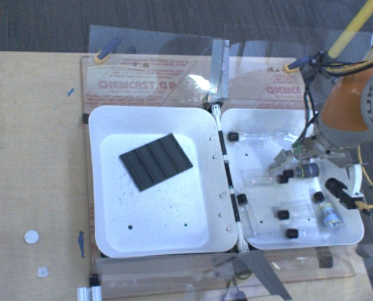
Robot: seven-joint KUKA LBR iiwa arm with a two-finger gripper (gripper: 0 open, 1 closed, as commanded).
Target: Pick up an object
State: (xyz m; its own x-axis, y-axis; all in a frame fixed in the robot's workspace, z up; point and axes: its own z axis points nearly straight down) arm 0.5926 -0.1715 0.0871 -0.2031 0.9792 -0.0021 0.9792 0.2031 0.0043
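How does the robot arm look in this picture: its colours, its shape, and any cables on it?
The arm is thick and rounded, with a grey body and a wide orange band above the wrist. Black cables run down its side toward the gripper, which is a small grey metal part with thin fingers, seen over the right bin.

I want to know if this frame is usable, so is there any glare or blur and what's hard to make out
Camera view: glare on the clear panel behind the bins; the dark mat in the left bin is sharp; the clear vials nearly vanish against the white right bin; the gripper is small and cluttered, fingers unreadable.
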